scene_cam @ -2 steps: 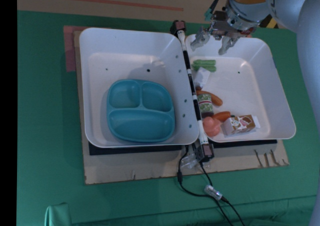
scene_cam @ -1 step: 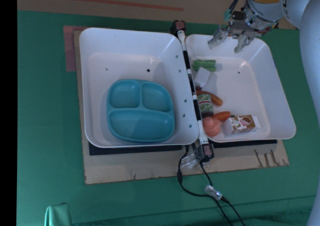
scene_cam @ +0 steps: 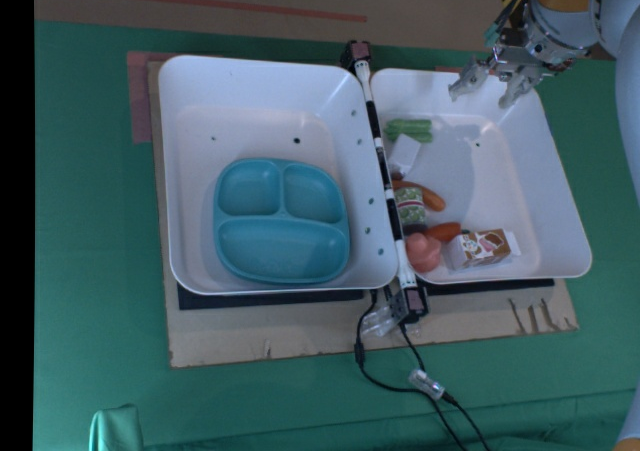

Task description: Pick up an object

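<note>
Two shallow white plastic bins sit side by side; the left bin [scene_cam: 190, 109] carries a teal three-compartment plastic plate [scene_cam: 282, 219], the right bin [scene_cam: 545, 199] holds all the small toy-food pieces, bunched along its left wall and front-left corner. Grey two-finger gripper [scene_cam: 492, 82] hangs over the right bin's far edge, fingers spread wide, nothing between them, well apart from the pile. Biggest candidate is the small brown-and-white carton box [scene_cam: 481, 247] lying on its side near the front: probably light, stiff, flat faces, best pinched across its narrow width. Next, the green ridged vegetable piece [scene_cam: 410, 129] near the back, likely hard plastic, grip across its short axis. Then the orange sausage-shaped piece [scene_cam: 424, 197] mid-bin, rounded and likely slippery, take at centre. Red rounded fruit piece [scene_cam: 423, 252] touches the carton, smooth, may roll out. Neighbours crowd close, so finger clearance looks tight.
</note>
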`<state>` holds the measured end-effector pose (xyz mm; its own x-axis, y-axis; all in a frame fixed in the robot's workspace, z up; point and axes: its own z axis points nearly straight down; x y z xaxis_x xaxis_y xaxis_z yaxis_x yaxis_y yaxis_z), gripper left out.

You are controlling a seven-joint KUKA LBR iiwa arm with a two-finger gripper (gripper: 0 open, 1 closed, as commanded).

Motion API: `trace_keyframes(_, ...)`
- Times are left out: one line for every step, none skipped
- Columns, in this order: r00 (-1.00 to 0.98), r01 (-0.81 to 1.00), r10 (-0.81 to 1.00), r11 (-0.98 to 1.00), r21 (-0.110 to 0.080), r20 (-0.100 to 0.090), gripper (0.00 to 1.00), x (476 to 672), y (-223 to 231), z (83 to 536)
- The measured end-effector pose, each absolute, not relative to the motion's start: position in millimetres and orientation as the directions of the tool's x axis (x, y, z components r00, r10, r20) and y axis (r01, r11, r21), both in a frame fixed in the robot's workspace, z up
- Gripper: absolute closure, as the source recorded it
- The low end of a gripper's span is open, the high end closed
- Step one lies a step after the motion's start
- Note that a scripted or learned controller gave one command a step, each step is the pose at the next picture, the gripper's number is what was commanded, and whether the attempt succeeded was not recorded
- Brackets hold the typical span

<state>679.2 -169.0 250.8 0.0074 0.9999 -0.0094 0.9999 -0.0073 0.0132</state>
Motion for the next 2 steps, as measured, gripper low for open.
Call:
trace_keyframes(0.005,1.000,1.000,-0.005,0.000,-0.015,0.00,700.6,-112,212)
trace_keyframes(0.008,1.000,1.000,-0.008,0.016,-0.007,0.00,702.1,-167,264)
